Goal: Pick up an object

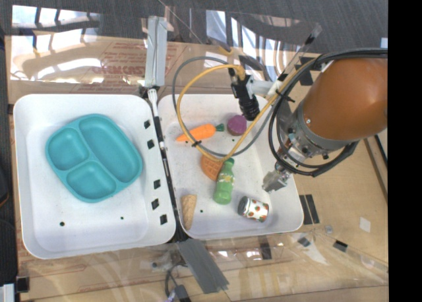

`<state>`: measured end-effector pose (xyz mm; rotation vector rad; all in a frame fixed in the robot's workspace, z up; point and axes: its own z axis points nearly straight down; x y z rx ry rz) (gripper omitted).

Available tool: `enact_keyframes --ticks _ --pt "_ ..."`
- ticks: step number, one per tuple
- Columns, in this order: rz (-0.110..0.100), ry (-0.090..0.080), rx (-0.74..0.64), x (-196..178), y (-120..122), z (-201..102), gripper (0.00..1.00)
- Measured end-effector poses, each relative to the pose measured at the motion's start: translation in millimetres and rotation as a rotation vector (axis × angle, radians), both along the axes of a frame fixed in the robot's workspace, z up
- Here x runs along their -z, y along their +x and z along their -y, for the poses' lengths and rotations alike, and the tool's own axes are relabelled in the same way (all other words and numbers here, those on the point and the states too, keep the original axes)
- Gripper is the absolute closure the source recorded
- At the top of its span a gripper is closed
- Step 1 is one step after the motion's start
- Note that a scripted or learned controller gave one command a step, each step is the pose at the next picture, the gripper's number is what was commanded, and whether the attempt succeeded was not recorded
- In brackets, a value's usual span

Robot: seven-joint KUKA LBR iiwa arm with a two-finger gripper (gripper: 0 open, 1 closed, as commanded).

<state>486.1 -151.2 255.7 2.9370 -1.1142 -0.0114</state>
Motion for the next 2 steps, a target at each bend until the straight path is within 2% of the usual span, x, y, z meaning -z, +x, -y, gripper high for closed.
enact_keyframes --ticks 1,2 --pt "0.009 0.001 -0.401 -5.0 -1.5 7.0 1.00" --pt "0.012 0.005 -0.407 -14.6 0.3 3.6 1.00"
